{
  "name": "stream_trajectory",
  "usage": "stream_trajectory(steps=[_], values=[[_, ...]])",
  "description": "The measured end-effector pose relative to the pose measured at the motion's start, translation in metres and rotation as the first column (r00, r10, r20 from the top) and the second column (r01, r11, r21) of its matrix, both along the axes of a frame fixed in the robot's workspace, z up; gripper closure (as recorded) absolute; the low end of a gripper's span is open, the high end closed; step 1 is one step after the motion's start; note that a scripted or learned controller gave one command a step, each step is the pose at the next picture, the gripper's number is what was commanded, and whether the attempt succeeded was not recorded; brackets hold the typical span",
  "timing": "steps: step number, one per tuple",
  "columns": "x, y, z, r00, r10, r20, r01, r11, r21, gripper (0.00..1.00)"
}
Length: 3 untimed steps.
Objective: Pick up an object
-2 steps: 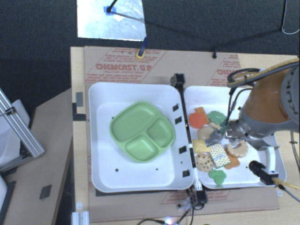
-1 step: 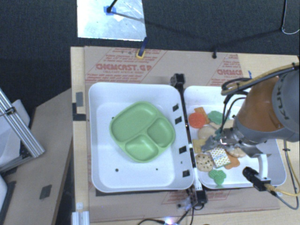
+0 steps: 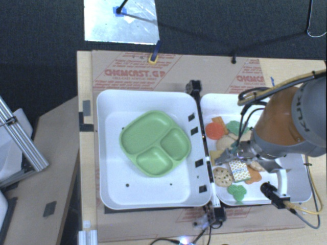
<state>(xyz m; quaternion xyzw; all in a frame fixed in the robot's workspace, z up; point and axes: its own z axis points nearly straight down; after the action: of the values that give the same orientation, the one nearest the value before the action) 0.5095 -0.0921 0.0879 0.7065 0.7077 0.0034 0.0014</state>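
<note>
- Closest to me, at the front edge of the right bin [image 3: 301, 188], I see a little green toy [image 3: 236, 191] lying flat on the white floor.
- Just past it sit a round cookie [image 3: 221, 176] and a small patterned card [image 3: 239, 171]. The card is tipped a bit, and its long side runs front to back.
- My claw [image 3: 236, 154] hangs right above the card, at the end of the grey and orange arm [image 3: 286, 124] that comes in from the right.
- I cannot tell how the claw is set, because the wrist hides it and the picture is blurry there. I see nothing held in it.
- I think the card is the best thing to grab. It lies just toward the front from the claw tip, so the next move is mostly straight down.
- Farther back in that bin are a red-orange round piece [image 3: 215, 131] and some pale toys.
- In the left bin [image 3: 110, 188] rests a green divided plate [image 3: 155, 143], well apart from the claw.
</note>
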Motion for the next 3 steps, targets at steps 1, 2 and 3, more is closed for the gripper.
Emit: stream_trajectory(steps=[1, 2, 3], values=[[0.000, -0.002, 0.010, 1.000, -0.001, 0.004, 0.002, 1.000, -0.006, 1.00], [0.005, 0.005, 0.056, 1.000, 0.003, -0.002, -0.003, 1.000, -0.003, 1.00], [0.004, -0.001, 0.118, 1.000, 0.002, 0.001, -0.002, 1.000, -0.004, 1.00]])
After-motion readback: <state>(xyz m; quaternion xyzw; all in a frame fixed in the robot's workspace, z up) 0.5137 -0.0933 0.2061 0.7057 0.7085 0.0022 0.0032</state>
